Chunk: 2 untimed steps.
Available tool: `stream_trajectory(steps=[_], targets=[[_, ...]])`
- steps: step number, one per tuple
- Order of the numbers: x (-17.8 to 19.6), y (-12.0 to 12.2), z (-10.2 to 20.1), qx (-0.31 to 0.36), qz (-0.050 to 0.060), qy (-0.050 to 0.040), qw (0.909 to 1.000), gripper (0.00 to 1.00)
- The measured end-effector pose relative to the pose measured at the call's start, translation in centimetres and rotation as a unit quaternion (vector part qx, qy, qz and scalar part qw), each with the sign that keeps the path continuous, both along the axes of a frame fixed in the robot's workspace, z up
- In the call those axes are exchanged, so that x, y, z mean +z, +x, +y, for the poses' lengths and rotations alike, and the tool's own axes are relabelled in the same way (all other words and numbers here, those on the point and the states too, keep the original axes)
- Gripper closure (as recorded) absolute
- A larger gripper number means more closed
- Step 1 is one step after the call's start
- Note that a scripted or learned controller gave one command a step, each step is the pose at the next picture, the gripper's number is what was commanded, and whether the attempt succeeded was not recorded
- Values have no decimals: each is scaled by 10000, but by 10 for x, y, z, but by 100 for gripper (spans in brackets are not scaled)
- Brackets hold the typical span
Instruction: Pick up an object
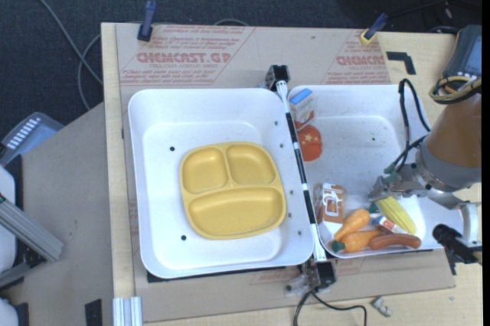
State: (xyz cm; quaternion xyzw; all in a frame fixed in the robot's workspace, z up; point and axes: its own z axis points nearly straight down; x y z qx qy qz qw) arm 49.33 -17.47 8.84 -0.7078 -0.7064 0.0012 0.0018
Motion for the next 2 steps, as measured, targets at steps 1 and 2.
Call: stream_trajectory(steps=[1, 2], targets=[[-7, 112, 27, 17, -6, 1, 10000, 100], [94, 174, 108, 22, -14, -2, 10000, 100]])
